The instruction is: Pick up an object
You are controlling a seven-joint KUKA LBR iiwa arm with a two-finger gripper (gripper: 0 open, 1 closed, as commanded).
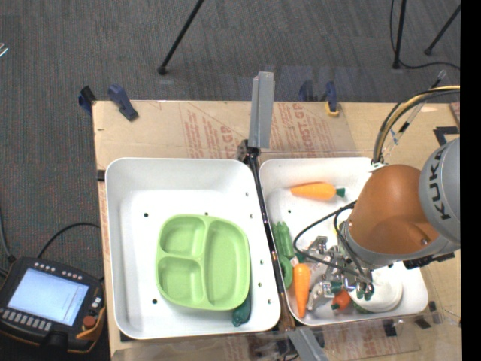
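Right bin [323,171]: carrots [314,191] [301,288], green vegetable [283,241] crowding the pincer [336,283]

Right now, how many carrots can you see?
2 clear ones, both in the right bin: one carrot near the back, another carrot at front left. More may hide under the arm.

Two white bins sit side by side. The left bin [120,201] holds a green divided plate [203,260]. The arm's gripper [336,277] hangs low in the right bin [316,170], among toy carrots [301,288] and a green vegetable [284,241].
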